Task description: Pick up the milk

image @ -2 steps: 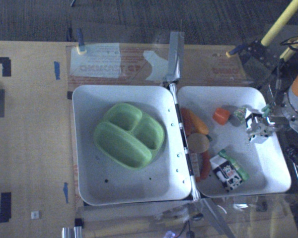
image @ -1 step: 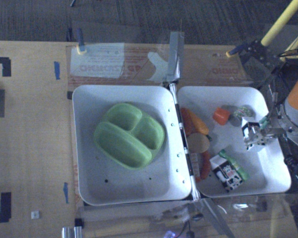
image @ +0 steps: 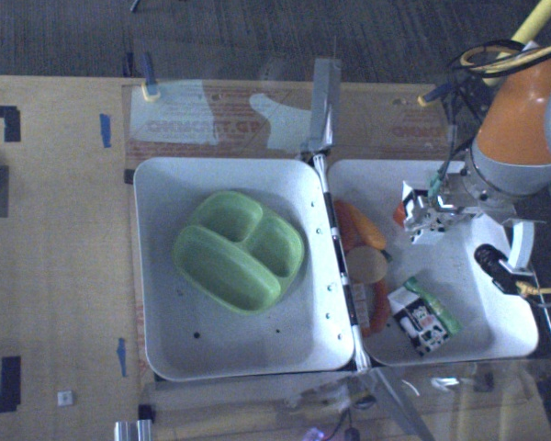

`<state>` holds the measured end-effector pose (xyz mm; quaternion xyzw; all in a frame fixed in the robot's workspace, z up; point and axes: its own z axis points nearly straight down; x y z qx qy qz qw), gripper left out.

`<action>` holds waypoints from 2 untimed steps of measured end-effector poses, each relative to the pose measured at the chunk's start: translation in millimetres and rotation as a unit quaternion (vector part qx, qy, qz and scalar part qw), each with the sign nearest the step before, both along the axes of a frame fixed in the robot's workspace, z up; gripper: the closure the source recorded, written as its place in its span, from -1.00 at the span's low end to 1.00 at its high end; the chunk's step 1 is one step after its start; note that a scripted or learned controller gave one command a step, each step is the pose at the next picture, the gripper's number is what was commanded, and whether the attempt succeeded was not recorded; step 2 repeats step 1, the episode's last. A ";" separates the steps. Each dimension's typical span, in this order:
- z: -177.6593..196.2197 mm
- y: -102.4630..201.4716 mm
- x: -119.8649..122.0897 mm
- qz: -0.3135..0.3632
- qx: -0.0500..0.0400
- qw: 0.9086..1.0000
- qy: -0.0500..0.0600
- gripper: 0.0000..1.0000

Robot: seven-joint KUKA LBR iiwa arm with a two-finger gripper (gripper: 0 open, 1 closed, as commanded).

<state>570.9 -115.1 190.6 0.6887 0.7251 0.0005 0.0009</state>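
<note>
Milk: I take the small carton [image: 422,313], white and black with green at its ends, to be the milk. It lies flat on its side near the front of the right bin [image: 477,345], tilted across the floor, not upright.

My pincer: my gripper [image: 429,217] hangs over the back part of the right bin, well apart from the milk and further from the front edge. The metal parts are too small and mixed together, so I cannot tell how they stand, and I see nothing held there.

Why I am here: my arm [image: 523,118] comes in from the right side, so the right bin is the easy one for me to reach. I judge that I am above the bin but not yet above the carton.

Neighbours: an orange carrot [image: 360,226], a round beige piece [image: 366,265] and a red stick-like thing [image: 378,308] lie along the left wall of this bin. The red one is just beside the milk, so a descent there needs care.

Left bin: it carries a green divided plate [image: 240,250], which is not part of my task.

Next, in my opinion: move toward the front and come down along the narrow side of the carton.
</note>
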 end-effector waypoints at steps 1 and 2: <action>15.8 37.5 32.5 0.026 0.000 1.000 -0.001 1.00; 15.8 37.5 32.5 0.026 0.000 1.000 -0.001 1.00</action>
